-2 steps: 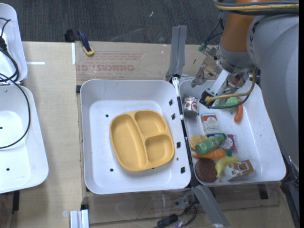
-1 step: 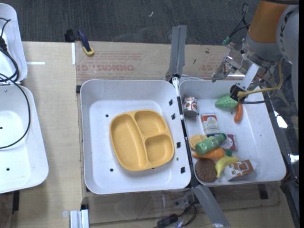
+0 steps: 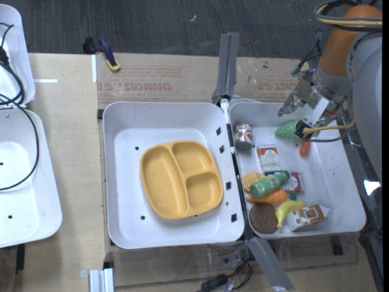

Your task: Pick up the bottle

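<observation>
Camera view — bottle (image 3: 269, 184) well below fingers (image 3: 290, 107)

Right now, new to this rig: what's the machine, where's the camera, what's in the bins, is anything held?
One camera looks down at a slant on two shallow white bins. The grey arm with the orange band reaches in from the right; its tool hangs over the right bin's far end, above a green leafy toy. Nothing can be seen held. The left bin holds a yellow divided tray. The right bin holds toy groceries: the green bottle, a small can, a carrot, a banana, a brown cookie, small cartons.
</observation>
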Controlling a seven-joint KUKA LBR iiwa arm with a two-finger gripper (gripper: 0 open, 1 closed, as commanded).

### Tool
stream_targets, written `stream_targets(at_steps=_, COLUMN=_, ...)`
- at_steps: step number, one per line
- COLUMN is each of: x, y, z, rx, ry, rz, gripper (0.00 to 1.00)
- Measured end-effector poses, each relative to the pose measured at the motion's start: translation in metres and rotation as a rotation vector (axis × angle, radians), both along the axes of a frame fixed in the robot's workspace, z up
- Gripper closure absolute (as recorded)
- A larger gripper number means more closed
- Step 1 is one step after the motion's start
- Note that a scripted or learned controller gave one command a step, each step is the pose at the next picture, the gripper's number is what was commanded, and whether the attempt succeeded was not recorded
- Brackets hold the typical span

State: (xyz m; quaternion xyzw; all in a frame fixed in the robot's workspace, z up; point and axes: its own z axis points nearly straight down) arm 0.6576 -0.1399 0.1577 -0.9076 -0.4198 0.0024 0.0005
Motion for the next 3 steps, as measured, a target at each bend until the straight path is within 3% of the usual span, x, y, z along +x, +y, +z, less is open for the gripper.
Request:
stream_targets(at_steps=1, x=-0.002, y=-0.017, z=-0.057, rx=-0.002, ry=-0.016, rz=-0.066, gripper=0.00)
stream_targets(at_steps=2, x=-0.036, y=0.001, z=-0.056, rx=0.002, ry=-0.003, rz=0.295, gripper=0.00)
stream_targets(at_steps=3, x=-0.030, y=0.029, z=-0.029, rx=0.001, ry=-0.003, rz=0.228, gripper=0.00)
